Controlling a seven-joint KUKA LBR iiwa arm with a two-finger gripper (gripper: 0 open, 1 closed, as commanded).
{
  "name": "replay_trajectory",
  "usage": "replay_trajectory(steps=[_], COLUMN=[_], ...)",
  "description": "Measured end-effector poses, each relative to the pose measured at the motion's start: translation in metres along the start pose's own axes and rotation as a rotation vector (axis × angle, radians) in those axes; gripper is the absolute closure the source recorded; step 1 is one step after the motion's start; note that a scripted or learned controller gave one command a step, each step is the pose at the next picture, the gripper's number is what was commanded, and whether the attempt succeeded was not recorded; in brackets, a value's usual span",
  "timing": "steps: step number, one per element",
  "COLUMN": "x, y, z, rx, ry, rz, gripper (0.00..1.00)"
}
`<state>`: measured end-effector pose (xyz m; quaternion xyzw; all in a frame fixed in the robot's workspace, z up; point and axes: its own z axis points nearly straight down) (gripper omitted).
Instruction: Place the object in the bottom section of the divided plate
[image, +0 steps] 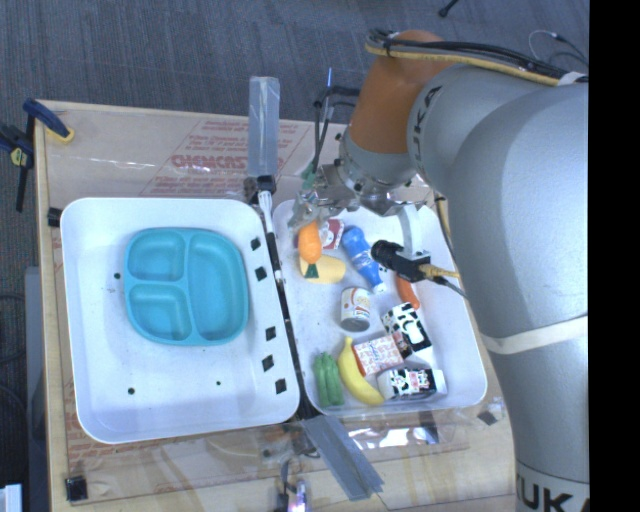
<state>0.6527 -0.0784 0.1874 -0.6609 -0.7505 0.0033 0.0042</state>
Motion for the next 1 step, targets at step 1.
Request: replay_trajectory(steps=[1], x=[0.0570], y=[0.0033], z=[0.0005], rx=[0.001], ry=[-0.001], rz=[-0.255], gripper=[1.00])
